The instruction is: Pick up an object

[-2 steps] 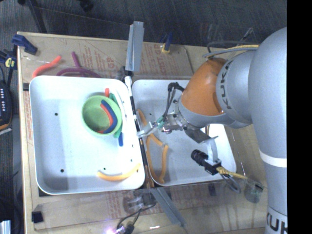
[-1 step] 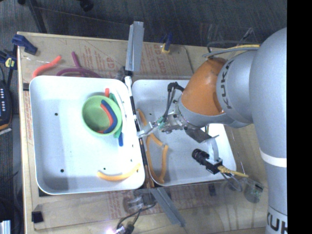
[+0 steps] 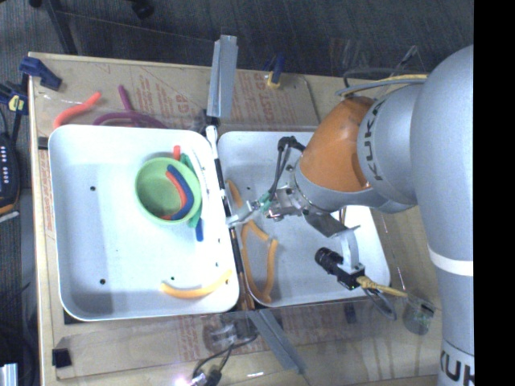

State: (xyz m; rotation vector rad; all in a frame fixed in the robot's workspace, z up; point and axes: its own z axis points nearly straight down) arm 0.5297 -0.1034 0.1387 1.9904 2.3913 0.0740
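My gripper (image 3: 245,213) is low at the left edge of the right bin (image 3: 322,296), close to the wall between the two bins. Just below it, on the right bin's floor, lies a thin orange looped piece (image 3: 265,260); another orange strand (image 3: 233,194) runs up beside the wall. It is not clear whether the gripper touches either one. In the left bin (image 3: 88,240) stands a green bowl (image 3: 165,193) holding red and blue curved pieces, and a yellow curved strip (image 3: 197,286) lies near the front wall.
The arm's orange band and grey body (image 3: 362,159) cover the right bin's upper right. Orange (image 3: 76,109) and purple (image 3: 129,119) cords lie on the bench behind the left bin. A grey bar (image 3: 221,75) stands behind the bins' junction.
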